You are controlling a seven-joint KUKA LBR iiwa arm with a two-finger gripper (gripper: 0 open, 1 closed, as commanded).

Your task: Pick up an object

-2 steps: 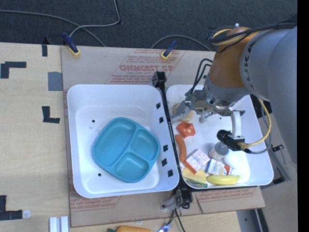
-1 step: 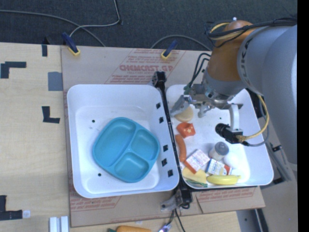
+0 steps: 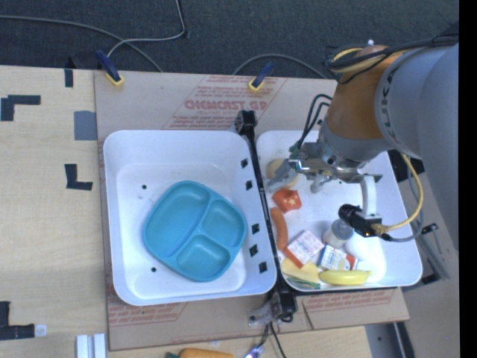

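Two shallow white plastic bins side by side on brown cardboard. Left bin (image 3: 123, 155): holds a light blue divided plate (image 3: 195, 230), smooth, rounded at the corners, with three compartments, lying tilted near the middle. Right bin (image 3: 402, 263): holds a small heap of toy food along its left and near side. Among it, a small red-orange block (image 3: 287, 198) just below the gripper; a long orange sausage-like piece (image 3: 280, 228) against the left wall; a white and red carton (image 3: 302, 247); a small blue and white box (image 3: 332, 258); a yellow banana (image 3: 344, 277), curved and glossy, at the near edge. Grey arm with orange band reaching in from the right, gripper (image 3: 292, 167) low over the bin's far left part, beside a tan rounded thing. Jaws: cannot tell how far open, nor whether anything sits between them.
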